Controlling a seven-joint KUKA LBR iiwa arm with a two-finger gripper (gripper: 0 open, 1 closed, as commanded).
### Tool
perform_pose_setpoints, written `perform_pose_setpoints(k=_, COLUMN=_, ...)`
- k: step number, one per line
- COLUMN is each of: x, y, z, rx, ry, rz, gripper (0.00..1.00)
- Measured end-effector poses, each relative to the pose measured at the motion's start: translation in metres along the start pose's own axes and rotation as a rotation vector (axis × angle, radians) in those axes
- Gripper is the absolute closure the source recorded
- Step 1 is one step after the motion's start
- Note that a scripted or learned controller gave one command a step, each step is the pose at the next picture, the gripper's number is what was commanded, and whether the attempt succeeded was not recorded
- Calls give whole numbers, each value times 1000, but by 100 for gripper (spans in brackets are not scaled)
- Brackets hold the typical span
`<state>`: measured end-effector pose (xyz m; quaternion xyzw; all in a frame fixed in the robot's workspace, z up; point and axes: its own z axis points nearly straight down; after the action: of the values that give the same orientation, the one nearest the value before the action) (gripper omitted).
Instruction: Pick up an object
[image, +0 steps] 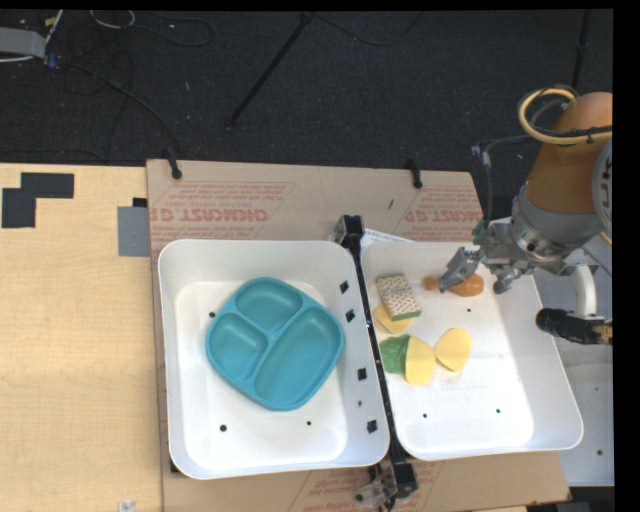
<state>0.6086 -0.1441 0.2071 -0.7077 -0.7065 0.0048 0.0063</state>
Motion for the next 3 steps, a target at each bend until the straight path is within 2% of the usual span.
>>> perform_pose_setpoints(k=1, x=0, y=2, z=-9, rx=-13, ry=-1, rz=-2, gripper=0)
perform_pose_setpoints(k=3, x=-8, y=-4, z=81, rx=-9, ry=-1, rz=-1, gripper=0)
